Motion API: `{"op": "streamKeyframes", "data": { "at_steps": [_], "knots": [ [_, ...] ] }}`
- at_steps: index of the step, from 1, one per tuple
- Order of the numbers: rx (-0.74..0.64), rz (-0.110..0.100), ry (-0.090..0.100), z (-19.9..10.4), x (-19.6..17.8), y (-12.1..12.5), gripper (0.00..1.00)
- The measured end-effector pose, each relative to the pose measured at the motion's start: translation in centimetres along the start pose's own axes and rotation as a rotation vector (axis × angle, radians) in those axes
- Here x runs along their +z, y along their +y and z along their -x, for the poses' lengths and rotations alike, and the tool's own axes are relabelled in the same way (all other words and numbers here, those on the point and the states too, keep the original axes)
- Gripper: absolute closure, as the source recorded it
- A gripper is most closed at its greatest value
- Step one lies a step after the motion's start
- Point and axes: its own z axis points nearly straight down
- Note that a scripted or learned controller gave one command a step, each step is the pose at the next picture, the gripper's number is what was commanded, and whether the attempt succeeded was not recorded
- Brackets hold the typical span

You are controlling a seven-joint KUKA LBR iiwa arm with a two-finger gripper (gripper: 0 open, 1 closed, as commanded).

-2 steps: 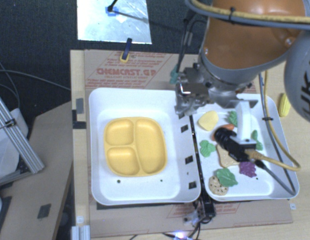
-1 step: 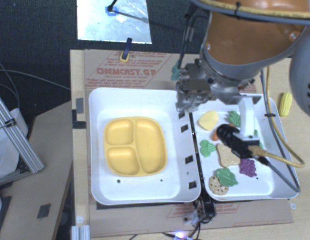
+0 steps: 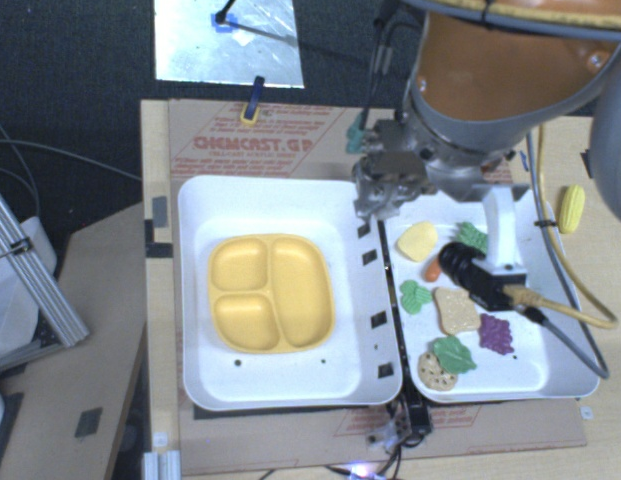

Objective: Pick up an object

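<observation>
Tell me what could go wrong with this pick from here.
The claw hangs over the wall between the bins, not over any food; a straight descent could strike that wall.
The bread slice, green leaf and grapes lie close together, so a grab might shove neighbours or catch two.
The cookie lies flat, partly under a lettuce piece, so it is probably hard to pinch.

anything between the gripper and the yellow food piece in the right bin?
Nothing visible. The gripper hangs over the upper-left corner of the right bin, and the yellow food piece lies bare just beside it. The orange piece sits on its far side.
</observation>
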Motion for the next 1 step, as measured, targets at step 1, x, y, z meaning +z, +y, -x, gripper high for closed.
{"op": "streamKeyframes", "data": {
  "at_steps": [1],
  "knots": [
    [-0.006, 0.003, 0.0, -0.01, -1.1, 0.08, 1.0]
  ]
}}
